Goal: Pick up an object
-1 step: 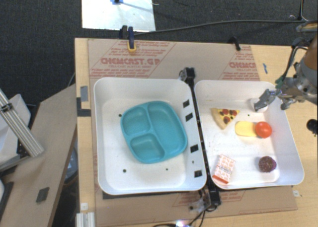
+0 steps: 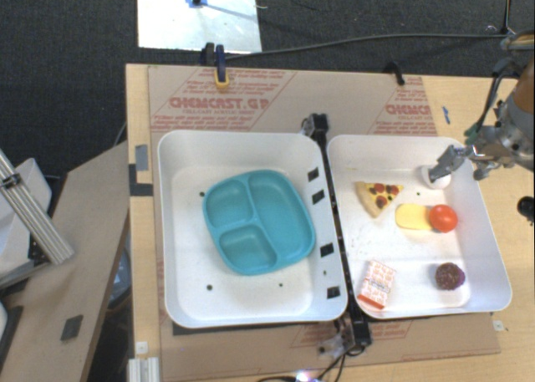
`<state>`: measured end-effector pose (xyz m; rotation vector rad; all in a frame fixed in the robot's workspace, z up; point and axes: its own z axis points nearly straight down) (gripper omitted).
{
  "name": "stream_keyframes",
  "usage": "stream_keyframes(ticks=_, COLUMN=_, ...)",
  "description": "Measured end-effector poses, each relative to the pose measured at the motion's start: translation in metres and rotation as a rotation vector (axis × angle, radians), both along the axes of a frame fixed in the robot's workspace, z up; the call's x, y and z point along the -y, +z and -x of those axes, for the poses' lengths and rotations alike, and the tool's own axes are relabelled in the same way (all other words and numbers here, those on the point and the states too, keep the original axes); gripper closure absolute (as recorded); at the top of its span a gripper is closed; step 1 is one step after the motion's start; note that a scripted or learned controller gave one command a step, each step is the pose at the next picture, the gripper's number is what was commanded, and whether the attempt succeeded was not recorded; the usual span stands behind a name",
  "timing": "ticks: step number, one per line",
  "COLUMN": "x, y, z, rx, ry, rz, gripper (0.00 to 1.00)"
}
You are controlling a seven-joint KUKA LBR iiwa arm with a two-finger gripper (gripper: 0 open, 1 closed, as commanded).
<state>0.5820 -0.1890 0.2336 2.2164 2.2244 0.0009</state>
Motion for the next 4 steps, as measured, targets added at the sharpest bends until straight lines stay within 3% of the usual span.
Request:
stream_keyframes(ticks=2, x=-0.005, y=-0.125, z=0.002, rx=-0.004, ry=-0.002, rz=-0.001, gripper=0.00)
stream_keyframes(ticks=3, x=-0.006, y=-0.150, z=0.002, rx=-0.002, ry=-0.002, rz=-0.001, gripper=0.00)
stream_keyframes(ticks=4, x=-0.003, y=-0.133, z=-0.003, rx=0.013, ry=-0.003, rz=0.005, gripper=1.00)
